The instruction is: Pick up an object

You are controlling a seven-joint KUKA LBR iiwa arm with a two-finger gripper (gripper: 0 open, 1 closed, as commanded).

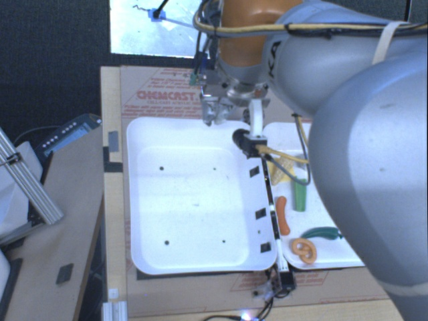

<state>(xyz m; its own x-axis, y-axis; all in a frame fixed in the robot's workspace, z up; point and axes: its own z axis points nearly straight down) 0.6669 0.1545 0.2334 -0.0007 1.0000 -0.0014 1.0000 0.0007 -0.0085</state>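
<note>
1. Setting: dark cloth backdrop behind a bench covered with brown printed cardboard [160, 92]; two shallow white bins sit on it side by side.

2. Arm: grey, with an orange band [257, 19] above the wrist, reaching in from my right and covering much of the right bin.

3. Gripper [215, 116]: I read it hanging over the far rim of the left bin, near the divide between the two. From this angle I cannot tell how it is set, and I see nothing in it.

4. Left bin [194, 199]: spreads out below and in front of the gripper; bare white floor with a few small dark dots.

5. Right bin [284, 129]: off to the gripper's right and nearer me. Contents, all well apart from the gripper:
   - green stick [299, 196], upright in view
   - orange stick [282, 214], just beside the divide
   - pretzel [303, 249], nearest the front rim
   - dark green curved piece [321, 233], just behind the pretzel
   - yellowish piece [284, 162], partly hidden by cables

6. Step in hand, as I judge it: nothing picked; the gripper is high and not over any item.

7. Next move calls for: crossing right over the divide, lining up above one item, then descending.
</note>
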